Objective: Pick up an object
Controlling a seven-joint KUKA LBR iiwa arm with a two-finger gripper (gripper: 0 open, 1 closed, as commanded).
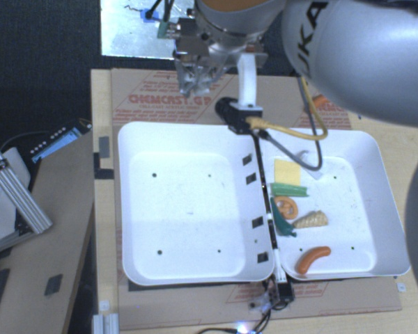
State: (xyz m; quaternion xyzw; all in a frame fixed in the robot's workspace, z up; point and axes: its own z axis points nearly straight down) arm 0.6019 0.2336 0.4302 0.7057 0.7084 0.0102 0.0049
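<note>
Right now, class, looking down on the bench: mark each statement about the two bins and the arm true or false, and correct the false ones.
1. The sausage lies in the right bin. True.
2. The yellow square sits in the left bin. False: it lies in the right bin.
3. The gripper hangs above the cardboard behind the bins. True.
4. The green strip lies far from the yellow square. False: it lies right below it.
5. The sausage is blue. False: orange.

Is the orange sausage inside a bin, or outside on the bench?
Inside. The orange sausage lies flat on the floor of the right bin, near its front edge, within the white rim.
</note>
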